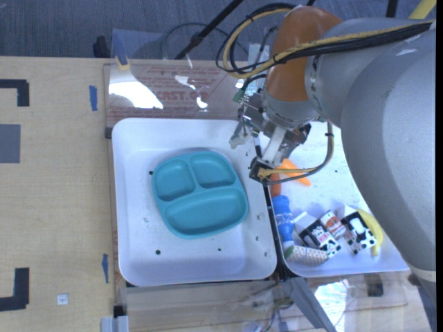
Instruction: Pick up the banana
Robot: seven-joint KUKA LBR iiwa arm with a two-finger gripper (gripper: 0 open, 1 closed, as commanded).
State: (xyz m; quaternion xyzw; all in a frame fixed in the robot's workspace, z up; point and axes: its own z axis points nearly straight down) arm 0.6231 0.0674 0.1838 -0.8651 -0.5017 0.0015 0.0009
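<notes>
- Gripper (260, 149) hangs over the divide between the two bins. I cannot tell how far open it is, and nothing is seen in its hold.
- Banana (373, 231) lies in the right bin (325, 185), well apart from the gripper, toward the lower right and on the arm's side.
- Its long axis runs roughly near-to-far and is slightly curved. A black-and-white toy (360, 232) touches it on the gripper side.
- Judgement: a traverse is needed before any descent.

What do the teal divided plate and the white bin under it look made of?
The teal divided plate looks like moulded plastic, matte: uniform colour, soft rounded compartment ridges. The white bin is likely plastic too: smooth, faintly glossy, rounded corners.
</notes>
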